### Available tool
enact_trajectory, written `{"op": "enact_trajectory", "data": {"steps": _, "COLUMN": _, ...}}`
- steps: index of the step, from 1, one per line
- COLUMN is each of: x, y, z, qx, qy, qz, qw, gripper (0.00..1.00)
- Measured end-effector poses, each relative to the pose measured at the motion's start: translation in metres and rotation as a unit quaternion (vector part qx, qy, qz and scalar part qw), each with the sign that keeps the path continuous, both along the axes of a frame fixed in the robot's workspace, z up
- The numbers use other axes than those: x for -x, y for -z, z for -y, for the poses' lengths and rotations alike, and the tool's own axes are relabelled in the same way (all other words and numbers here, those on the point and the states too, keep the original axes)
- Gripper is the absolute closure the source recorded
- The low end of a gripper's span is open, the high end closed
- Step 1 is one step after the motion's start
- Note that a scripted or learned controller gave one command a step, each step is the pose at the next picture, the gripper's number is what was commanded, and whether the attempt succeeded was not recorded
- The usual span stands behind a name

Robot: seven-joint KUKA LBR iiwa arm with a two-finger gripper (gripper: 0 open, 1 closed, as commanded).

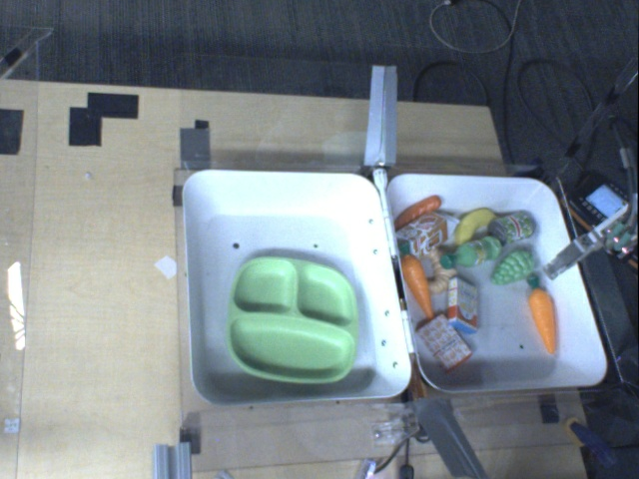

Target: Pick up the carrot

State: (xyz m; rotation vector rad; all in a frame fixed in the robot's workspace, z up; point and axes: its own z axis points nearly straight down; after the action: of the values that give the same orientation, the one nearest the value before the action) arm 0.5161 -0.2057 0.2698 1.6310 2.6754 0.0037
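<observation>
A carrot [541, 319] lies in the right bin [576, 367], near its right wall, with the gripper [561, 262] just above and right of its green top. A second carrot [416, 284] lies against the bin's left wall, well apart from the gripper.

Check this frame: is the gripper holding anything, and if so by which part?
Nothing is held. The gripper sits at the right bin's right edge with nothing between its jaws; the nearest carrot lies below it on the bin floor, apart from it.
</observation>
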Motion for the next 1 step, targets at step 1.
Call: {"op": "enact_trajectory", "data": {"steps": 1, "x": -0.0383, "y": 0.1747, "z": -0.0008, "qx": -0.0004, "qy": 0.011, "qz": 0.000, "qw": 0.9999, "gripper": 0.00}}
